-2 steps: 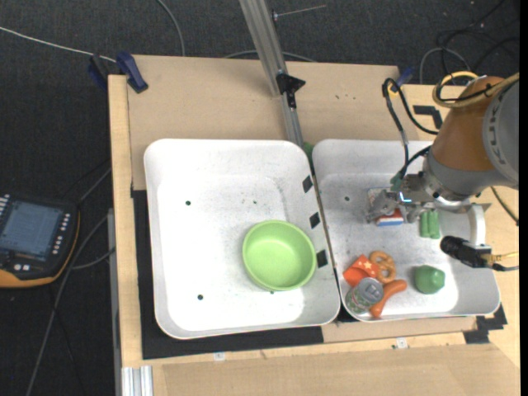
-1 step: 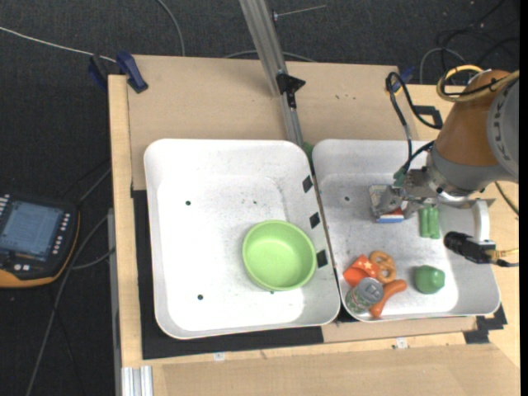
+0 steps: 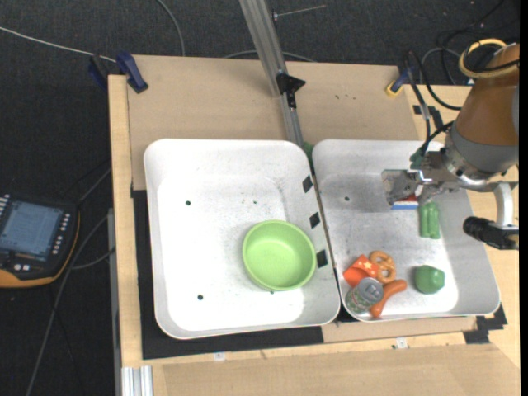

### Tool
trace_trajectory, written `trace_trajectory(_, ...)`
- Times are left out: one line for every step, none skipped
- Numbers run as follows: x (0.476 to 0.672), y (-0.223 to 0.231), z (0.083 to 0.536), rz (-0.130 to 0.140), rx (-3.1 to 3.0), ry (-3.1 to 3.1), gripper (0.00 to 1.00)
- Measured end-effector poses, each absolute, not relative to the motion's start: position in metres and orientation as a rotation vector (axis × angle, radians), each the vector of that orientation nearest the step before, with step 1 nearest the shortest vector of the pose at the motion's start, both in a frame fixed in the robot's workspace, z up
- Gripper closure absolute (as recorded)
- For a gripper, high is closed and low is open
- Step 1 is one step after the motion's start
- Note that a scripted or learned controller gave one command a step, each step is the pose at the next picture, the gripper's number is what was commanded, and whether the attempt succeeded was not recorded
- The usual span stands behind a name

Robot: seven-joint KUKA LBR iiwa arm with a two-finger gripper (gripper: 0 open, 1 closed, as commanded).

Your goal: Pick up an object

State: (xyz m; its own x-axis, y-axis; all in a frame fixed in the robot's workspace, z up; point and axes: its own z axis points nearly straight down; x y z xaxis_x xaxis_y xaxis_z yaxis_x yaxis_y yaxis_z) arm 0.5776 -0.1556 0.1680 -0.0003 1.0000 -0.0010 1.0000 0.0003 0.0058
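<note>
Honestly, I cannot tell how the gripper (image 3: pixel 404 190) fingers stand; the green block (image 3: pixel 429 220) beside it looks light and stiff, best pinched across its narrow sides.

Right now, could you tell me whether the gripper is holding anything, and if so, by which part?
It cannot be told. The gripper sits low in the right bin, just beside the green block, with nothing visibly between its fingers.
</note>
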Motion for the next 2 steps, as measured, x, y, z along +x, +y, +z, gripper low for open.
trace_trajectory(0.578,-0.15,0.23,0.006,2.217,2.219,1.0)
trace_trajectory(0.579,-0.15,0.283,0.005,2.218,2.219,1.0)
